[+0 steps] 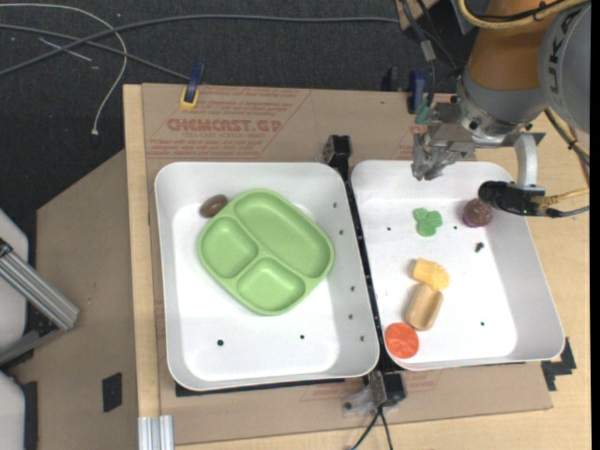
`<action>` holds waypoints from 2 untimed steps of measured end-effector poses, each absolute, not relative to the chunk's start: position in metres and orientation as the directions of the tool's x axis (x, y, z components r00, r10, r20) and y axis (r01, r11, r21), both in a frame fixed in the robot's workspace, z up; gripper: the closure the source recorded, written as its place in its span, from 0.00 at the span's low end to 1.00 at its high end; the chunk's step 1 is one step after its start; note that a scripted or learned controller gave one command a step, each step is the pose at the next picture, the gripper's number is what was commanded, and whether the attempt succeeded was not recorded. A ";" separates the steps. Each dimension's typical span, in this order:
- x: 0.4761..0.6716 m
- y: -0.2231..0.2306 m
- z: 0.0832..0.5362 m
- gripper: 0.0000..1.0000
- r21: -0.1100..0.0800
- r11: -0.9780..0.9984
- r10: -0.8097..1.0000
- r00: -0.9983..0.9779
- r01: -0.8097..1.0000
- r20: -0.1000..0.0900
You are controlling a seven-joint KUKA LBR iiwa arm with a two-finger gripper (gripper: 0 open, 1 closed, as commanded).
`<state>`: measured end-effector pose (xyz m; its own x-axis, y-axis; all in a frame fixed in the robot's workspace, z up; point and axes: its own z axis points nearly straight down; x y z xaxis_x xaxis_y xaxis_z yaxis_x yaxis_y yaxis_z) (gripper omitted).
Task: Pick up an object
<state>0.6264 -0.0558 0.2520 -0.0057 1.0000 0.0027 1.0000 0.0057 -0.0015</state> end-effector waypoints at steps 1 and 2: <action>0.619 -0.003 0.235 1.00 -0.004 0.005 1.000 -0.005 1.000 0.002; 0.606 0.044 0.240 1.00 -0.002 0.006 1.000 -0.006 1.000 0.003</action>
